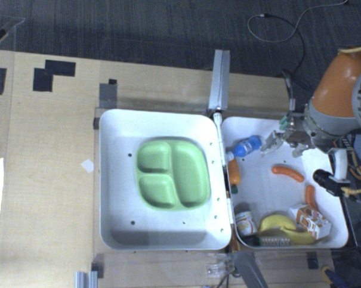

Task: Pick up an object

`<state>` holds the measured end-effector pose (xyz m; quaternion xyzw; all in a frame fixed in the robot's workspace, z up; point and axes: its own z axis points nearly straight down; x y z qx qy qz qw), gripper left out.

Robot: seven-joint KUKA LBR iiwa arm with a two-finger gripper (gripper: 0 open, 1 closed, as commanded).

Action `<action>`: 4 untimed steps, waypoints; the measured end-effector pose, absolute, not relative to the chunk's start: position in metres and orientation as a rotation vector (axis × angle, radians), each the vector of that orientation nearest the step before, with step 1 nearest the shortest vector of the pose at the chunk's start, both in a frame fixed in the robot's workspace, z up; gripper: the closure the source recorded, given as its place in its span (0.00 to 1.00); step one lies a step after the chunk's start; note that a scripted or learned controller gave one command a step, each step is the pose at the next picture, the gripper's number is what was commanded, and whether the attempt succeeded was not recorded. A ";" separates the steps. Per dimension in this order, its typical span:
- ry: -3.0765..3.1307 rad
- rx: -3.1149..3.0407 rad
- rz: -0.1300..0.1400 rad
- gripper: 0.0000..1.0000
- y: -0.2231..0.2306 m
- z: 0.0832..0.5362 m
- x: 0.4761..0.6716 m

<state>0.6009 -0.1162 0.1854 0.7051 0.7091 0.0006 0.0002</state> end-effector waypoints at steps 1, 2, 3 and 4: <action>2.181 2.258 0.003 0.00 -0.172 0.094 0.610; 2.182 2.254 0.007 1.00 -0.171 0.105 0.611; 2.071 2.359 0.003 1.00 -0.148 0.131 0.631; 1.871 2.520 0.003 1.00 -0.130 0.265 0.625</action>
